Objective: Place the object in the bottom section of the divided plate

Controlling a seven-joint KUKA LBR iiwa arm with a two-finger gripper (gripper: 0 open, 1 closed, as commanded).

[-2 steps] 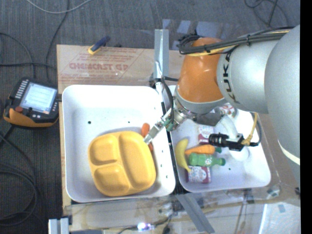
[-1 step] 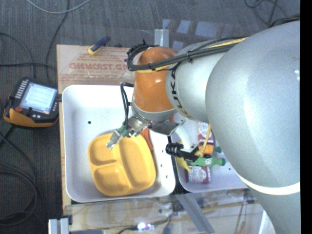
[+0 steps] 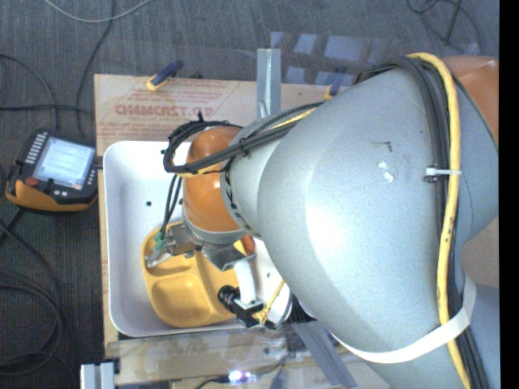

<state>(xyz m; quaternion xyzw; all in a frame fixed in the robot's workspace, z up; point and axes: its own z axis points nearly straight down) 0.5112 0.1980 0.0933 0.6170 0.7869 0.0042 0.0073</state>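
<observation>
The grey arm [image 3: 365, 209] fills the near right, its orange wrist band [image 3: 209, 186] hanging over the left white bin [image 3: 130, 217]. Under the wrist, the yellow divided plate [image 3: 182, 294] lies in the bin's near corner, by its front edge. The gripper [image 3: 212, 254] hovers over the plate; its grip and any object cannot be told.

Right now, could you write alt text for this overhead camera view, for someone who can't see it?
A large grey robot arm with an orange band reaches down over a yellow divided plate lying in a shallow white bin. A handheld control pendant lies on the dark floor beside the bench.
</observation>
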